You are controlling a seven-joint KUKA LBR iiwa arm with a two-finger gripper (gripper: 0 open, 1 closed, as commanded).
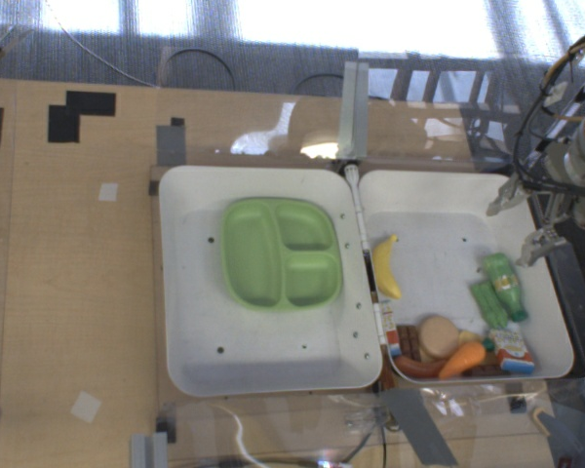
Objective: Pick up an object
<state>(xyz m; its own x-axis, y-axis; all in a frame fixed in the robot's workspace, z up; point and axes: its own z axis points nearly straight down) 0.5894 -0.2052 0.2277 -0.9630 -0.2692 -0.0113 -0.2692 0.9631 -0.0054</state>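
My gripper (519,225) hangs over the right bin's (439,217) far right corner, fingers spread and nothing between them. Just below it lie two green bottles (505,285), side by side near the bin's right wall. A yellow banana (386,267) rests against the left wall. Along the front wall sit a round tan piece (439,337), an orange carrot (461,360), a brown sausage (418,367), a chocolate bar (407,340) and a small carton (513,351).
The left bin (195,339) holds a green divided plate (280,253). A metal divider post (350,115) stands behind the seam between the bins. Cables (556,96) loop above the wrist at the far right.
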